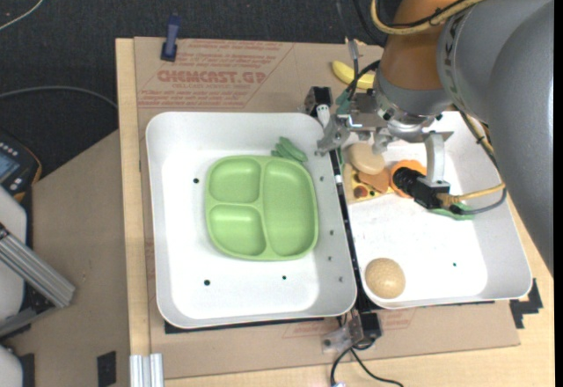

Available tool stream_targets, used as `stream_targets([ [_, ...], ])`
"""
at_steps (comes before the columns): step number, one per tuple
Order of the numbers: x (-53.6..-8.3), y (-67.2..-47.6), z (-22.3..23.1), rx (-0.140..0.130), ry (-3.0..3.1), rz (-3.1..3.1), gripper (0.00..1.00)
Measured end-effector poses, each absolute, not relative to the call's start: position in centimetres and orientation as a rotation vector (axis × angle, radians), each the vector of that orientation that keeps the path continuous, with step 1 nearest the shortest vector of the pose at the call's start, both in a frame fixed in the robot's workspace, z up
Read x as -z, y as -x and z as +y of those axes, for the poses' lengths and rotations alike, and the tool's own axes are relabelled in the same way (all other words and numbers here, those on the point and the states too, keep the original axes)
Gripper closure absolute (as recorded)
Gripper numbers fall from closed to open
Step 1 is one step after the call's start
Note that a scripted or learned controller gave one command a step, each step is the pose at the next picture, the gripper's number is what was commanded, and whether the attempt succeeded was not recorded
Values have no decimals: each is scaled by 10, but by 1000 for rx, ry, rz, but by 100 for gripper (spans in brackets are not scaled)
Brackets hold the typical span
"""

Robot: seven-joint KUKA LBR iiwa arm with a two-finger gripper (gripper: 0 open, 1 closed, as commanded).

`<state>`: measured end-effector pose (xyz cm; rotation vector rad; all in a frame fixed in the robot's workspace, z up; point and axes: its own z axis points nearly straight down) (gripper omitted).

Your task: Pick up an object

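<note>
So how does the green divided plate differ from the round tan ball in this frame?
The green divided plate lies flat in the left white bin; the round tan ball sits in the right white bin, near its front edge. The plate is wide, shallow and split into three compartments; the ball is far smaller and rounded. The plate is pale green, the ball beige. Both rest apart from the end effector.

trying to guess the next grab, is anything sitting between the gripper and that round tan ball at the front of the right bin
Nothing visible does. The gripper is over the cluster at the back of the right bin; the tan ball sits alone near the front edge, with bare bin floor between.
</note>
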<state>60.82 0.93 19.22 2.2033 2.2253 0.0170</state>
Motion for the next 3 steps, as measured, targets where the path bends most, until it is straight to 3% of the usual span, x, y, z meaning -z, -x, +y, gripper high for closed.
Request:
stream_targets([
  [1, -196, -605, 4, -2, -2217, 2222, 100],
  [2, -99, -635, -88, -6, -2215, 2209, 100],
  [3, -107, -636, -85, -7, -2213, 2215, 100],
])
